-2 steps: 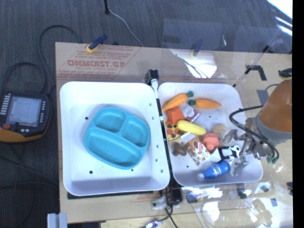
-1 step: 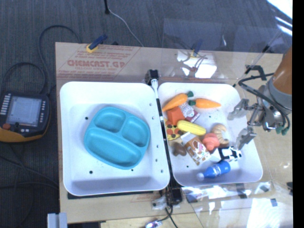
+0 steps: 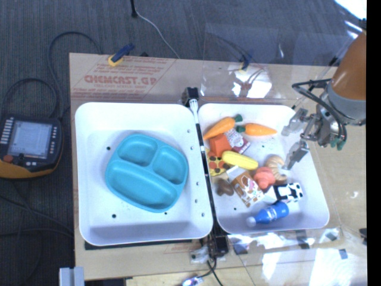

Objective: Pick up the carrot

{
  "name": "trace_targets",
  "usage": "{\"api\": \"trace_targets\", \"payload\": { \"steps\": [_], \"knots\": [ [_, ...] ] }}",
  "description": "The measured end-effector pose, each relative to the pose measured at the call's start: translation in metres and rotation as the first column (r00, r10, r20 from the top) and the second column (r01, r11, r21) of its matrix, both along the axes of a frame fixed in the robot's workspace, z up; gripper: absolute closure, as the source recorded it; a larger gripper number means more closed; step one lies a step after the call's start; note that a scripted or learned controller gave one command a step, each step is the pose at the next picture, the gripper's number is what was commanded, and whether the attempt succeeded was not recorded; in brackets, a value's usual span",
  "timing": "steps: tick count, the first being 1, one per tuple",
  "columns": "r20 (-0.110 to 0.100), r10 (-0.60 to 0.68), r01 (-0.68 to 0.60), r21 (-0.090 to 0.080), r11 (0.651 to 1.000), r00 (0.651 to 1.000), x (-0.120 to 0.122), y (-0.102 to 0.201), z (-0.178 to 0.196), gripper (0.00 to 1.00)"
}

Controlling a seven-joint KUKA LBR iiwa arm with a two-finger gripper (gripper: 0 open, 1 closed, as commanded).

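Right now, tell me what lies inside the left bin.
The left bin holds one thing: a blue divided plate with three compartments, lying tilted on the bin floor. Nothing sits on the plate. Whatever is beneath the plate is covered and cannot be seen.

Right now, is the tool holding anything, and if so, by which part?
Nothing is held. The tool hangs open over the right bin's right side, with no object between its fingers; the carrot lies apart to its left.

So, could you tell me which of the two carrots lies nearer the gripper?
The carrot with its green top pointing left; the other carrot lies further left, by the bin divider.
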State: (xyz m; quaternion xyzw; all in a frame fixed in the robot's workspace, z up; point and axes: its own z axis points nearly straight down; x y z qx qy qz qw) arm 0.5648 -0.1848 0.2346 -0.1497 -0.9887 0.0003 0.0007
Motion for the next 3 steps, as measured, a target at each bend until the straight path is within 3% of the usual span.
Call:
{"api": "trace_targets", "payload": {
  "steps": [1, 2, 3],
  "knots": [
    [0.002, -0.170, 0.170, -0.001, 0.986, 0.986, 0.055, -0.013, 0.019, 0.00],
    [-0.007, -0.334, 0.334, -0.001, 0.942, 0.942, 0.093, -0.008, -0.071, 0.00],
    [0.002, -0.601, 0.601, -0.001, 0.800, 0.800, 0.096, -0.033, -0.134, 0.00]
  ]
}}
